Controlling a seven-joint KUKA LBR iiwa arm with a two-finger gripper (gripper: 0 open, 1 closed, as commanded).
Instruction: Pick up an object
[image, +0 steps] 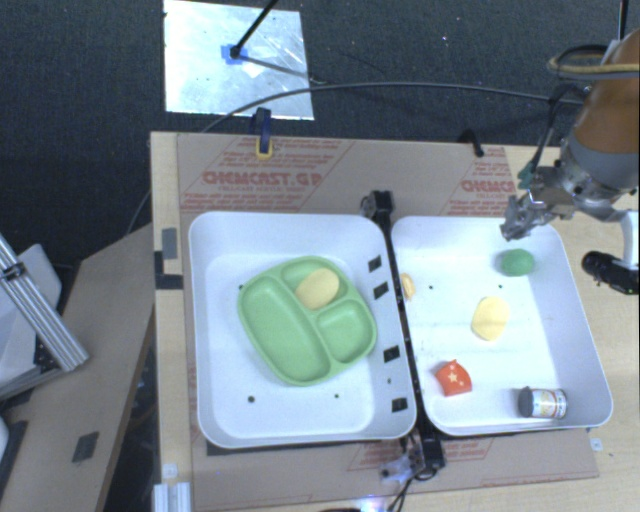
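Observation:
In the right bin (575, 300) lie a green round object (517, 263) near the back, a pale yellow piece (490, 318) in the middle, a red item (453, 378) towards the front and a small can (542, 403) on its side at the front right. My gripper (519, 224) hangs above the bin's back right part, just above and behind the green round object. Nothing shows between its fingers. A small yellow bit (406, 288) lies by the divider.
The left bin (215, 300) holds a green divided plate (303, 320) with a yellow food piece (319, 288) in its upper compartment. Black clips (383, 205) run along the divider between the bins. A cable arcs over the bench behind the bins.

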